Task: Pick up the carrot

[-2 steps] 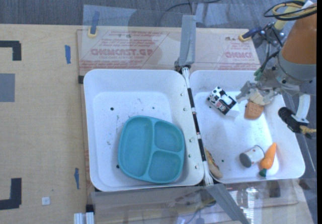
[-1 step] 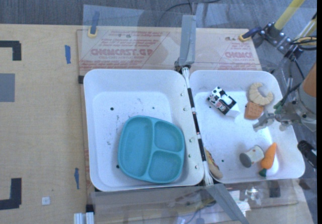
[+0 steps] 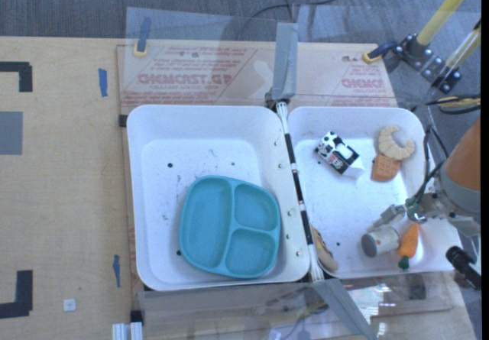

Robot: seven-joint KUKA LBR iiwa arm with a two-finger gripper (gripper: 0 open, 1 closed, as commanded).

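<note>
Orange tapered carrot (image 3: 409,242): you see it low in the right white bin (image 3: 348,201), green tip down.
Gripper (image 3: 406,216): just above the carrot, poised to grasp; its opening you cannot tell.

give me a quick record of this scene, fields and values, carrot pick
target: carrot, right bin, near its front right corner
gripper: gripper low over the right bin, just left of the carrot
beside carrot: grey cylinder to its left
other right bin items: black and white toy, croissant, cracker
left bin: left bin holds a teal divided plate
carrot held: not visibly
</note>
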